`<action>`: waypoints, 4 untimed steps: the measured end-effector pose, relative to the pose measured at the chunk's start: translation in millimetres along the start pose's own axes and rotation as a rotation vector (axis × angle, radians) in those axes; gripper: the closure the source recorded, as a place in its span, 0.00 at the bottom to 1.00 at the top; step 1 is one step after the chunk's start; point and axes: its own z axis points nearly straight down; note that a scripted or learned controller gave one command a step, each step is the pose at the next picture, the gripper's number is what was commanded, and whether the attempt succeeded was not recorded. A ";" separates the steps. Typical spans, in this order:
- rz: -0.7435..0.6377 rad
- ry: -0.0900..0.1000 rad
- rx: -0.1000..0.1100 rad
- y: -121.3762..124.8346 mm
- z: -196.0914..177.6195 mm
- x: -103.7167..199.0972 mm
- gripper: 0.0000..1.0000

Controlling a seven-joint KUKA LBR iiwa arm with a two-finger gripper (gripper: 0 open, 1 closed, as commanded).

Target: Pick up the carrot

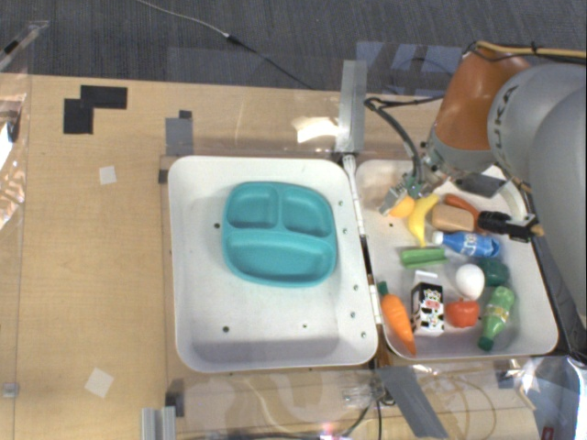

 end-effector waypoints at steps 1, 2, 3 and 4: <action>0.289 0.011 0.011 34.7 -84.7 74.0 1.00; 0.461 0.014 0.019 27.5 -82.8 162.0 1.00; 0.640 0.012 0.026 59.0 -28.3 204.4 1.00; 0.926 0.008 0.024 37.3 -46.8 213.6 1.00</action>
